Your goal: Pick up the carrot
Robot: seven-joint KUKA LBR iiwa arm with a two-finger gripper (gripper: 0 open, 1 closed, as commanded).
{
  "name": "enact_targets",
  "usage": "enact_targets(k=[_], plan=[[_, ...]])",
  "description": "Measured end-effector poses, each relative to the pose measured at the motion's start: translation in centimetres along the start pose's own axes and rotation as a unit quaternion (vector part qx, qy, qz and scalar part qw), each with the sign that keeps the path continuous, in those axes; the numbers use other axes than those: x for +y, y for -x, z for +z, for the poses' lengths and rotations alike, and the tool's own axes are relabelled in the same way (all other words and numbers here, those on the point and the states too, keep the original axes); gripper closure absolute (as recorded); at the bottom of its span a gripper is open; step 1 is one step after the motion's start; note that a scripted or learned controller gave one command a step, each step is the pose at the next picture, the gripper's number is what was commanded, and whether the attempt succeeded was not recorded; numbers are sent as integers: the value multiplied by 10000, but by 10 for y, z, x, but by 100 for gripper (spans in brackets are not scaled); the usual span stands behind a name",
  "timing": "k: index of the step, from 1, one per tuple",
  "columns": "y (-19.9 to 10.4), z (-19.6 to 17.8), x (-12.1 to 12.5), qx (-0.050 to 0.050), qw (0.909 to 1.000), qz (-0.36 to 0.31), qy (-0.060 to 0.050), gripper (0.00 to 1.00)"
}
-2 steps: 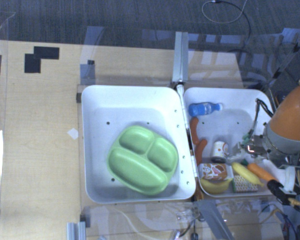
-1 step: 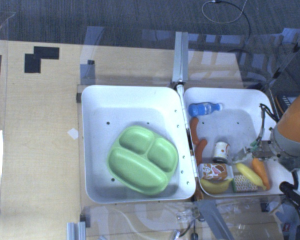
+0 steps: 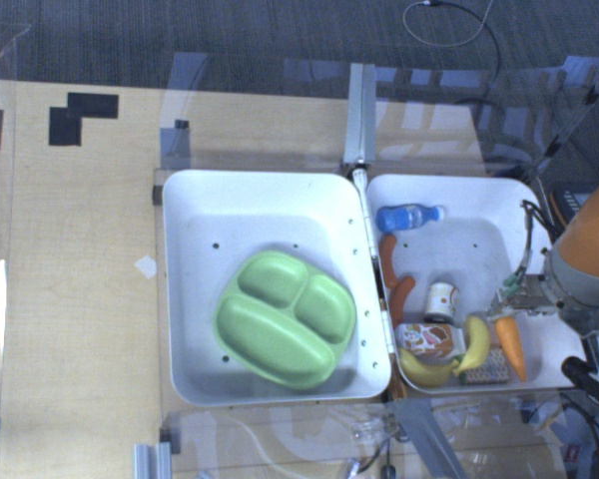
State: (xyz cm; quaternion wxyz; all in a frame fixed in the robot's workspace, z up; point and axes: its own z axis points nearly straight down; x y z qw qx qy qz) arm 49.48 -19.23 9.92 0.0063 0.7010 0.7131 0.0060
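Wooden counter (image 3: 80, 297), two white bins: left bin (image 3: 180, 297) with one green plate (image 3: 285, 317), right bin (image 3: 479, 203) with one carrot (image 3: 510, 345) at the near right, beside one banana (image 3: 449, 359). Claw (image 3: 514, 297) just above carrot (open or closed: can't tell). Best to drop straight down, squeeze the carrot's middle.
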Motion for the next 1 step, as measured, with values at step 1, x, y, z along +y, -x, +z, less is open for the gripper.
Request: enact_targets(k=[1], plan=[[-83, -106, 20, 2, 9999, -129, -67, 100]])
